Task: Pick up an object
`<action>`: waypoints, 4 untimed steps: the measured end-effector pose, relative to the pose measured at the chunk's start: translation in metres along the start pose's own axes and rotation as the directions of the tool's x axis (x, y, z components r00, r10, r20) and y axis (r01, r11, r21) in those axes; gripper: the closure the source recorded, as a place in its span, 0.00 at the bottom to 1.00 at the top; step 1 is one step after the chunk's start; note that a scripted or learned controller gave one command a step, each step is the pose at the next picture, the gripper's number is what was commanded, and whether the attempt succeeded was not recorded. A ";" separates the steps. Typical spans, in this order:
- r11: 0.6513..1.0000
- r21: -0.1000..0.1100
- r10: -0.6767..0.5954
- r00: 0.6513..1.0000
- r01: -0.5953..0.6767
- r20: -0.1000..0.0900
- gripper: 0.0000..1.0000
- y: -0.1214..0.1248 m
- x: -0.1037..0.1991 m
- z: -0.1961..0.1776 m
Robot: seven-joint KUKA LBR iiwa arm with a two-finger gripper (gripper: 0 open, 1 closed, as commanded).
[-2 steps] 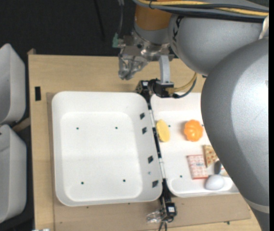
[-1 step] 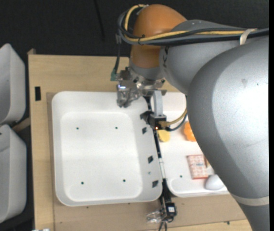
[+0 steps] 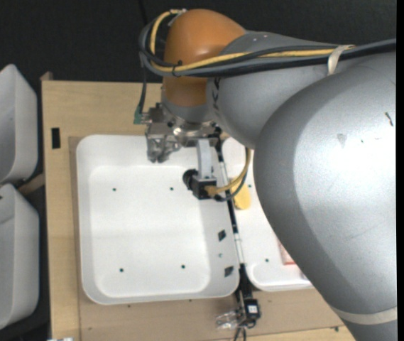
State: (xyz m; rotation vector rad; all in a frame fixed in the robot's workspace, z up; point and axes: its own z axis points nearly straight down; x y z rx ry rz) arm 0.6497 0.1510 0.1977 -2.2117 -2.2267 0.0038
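Where the wrist ends, you will find the jaws hanging over the far edge of the left bin, close to its back wall; whether they are spread or pressed together you cannot tell from this angle, since the metal parts blur into one grey cluster, and nothing can be made out between them. Just beside them, note a black fitting on a grey bracket, from which a thin cable runs down along the seam between the two bins. Above sits the orange band, wrapped by yellow and black cables, and behind it the grey arm covers most of the right bin. You can record one candidate object: a small yellow item in the right bin, near its left wall, partly hidden by the arm and apart from the jaws. Both bins rest on the wooden tabletop.
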 end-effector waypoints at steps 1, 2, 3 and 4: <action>1.000 -0.017 -0.003 1.000 0.002 -0.005 1.00 0.042 0.075 -0.104; 1.000 -0.019 0.007 1.000 -0.007 -0.001 1.00 0.040 0.036 -0.243; 1.000 0.014 0.008 1.000 -0.008 0.007 1.00 0.038 0.027 -0.071; 1.000 0.000 0.004 1.000 -0.004 0.005 1.00 0.041 0.027 -0.091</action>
